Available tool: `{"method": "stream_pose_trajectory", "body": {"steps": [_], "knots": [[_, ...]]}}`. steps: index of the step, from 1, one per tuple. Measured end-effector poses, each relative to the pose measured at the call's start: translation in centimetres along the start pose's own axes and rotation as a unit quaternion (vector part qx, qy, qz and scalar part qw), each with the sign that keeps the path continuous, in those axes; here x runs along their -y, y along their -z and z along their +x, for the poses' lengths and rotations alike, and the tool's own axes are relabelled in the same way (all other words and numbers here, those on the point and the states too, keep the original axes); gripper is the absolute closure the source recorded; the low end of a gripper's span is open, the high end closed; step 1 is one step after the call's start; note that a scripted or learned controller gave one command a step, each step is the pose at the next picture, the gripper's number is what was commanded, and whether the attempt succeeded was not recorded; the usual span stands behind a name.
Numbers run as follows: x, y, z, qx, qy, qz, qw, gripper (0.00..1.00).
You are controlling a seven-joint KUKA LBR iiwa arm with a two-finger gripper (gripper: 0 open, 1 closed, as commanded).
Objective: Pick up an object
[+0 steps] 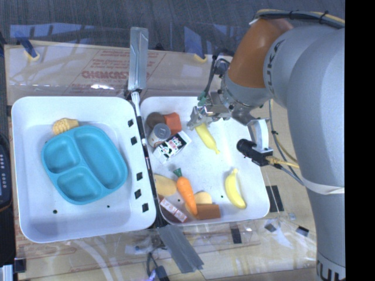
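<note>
Reaching into the right bin (258, 206), your gripper (199, 117) stands at the far end of a small yellow banana (208, 138), which runs from the fingertips toward the bin's middle. You cannot tell from this slant whether the jaws are released or clenched, nor whether the fruit's tip lies between them or just beside them; treat the grasp as unproven.

Findings for the step in hand:
- Set the jaws across the banana's narrow width, not along its length, and nearer its middle than its tip, so it does not pivot out.
- Descend squarely; the curved skin looks slippery and likely to roll.
- Just beyond the jaws, on the divider side, lie an orange block (173, 122), a tin can (159, 134) and a black-and-white carton (173, 146). Keep clear of them.
- A second banana (235, 189) and a carrot (186, 193) lie well apart from the jaws, nearer the front wall, and offer fallback targets.
- Lift only once the fruit is visibly pinched.
</note>
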State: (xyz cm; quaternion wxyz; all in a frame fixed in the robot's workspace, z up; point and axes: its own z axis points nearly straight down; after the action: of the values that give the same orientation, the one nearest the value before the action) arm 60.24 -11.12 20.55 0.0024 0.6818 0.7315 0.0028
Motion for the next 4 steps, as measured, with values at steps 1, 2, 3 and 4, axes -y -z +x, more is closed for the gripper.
{"method": "stream_pose_trajectory", "body": {"steps": [1, 2, 3, 4], "knots": [[0.2, -0.4, -0.1, 0.0, -0.001, 0.005, 1.0, 0.0], [-1.8, 1.4, -1.2, 0.0, 0.081, 0.003, 0.9967, 0.0], [-1.2, -8.6, -2.3, 0.003, 0.093, -0.006, 0.9956, 0.0], [4.4, -9.6, -1.3, 0.006, 0.132, -0.016, 0.9911, 0.0]]}}
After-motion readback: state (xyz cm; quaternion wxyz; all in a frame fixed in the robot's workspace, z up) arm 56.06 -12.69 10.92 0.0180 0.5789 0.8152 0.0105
